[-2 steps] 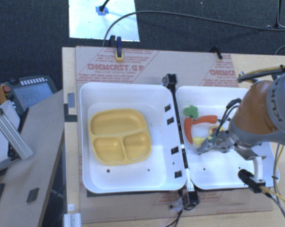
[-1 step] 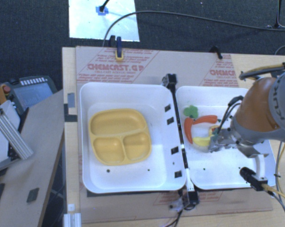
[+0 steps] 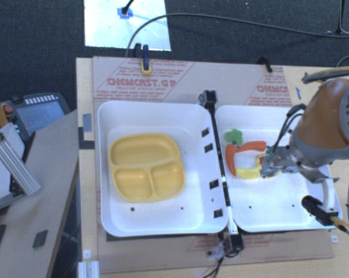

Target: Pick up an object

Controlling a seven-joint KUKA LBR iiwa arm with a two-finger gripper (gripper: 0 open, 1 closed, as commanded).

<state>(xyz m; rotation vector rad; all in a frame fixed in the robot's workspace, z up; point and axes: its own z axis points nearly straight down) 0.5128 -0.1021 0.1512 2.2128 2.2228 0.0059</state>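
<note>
Right bin (image 3: pixel 279 216) holds light, slick-looking plastic carrot (image 3: pixel 239 153) and banana (image 3: pixel 248 174); hand (image 3: pixel 269 165) touches banana's right end, grip indiscernible; carrot's middle seems graspable.

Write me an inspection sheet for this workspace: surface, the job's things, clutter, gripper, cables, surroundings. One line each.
Surface: bench with printed cardboard under two white bins, left bin and right bin.
Job's things: in the right bin, an orange curved piece, a green piece and a yellow piece, bunched together.
Clutter: yellow divided tray in the left bin.
Gripper: gripper low in the right bin, at the yellow piece; finger state cannot be told.
Cables: black cable across the dark floor behind the bench.
Surroundings: teach pendant at left; white sheet on the floor.
</note>
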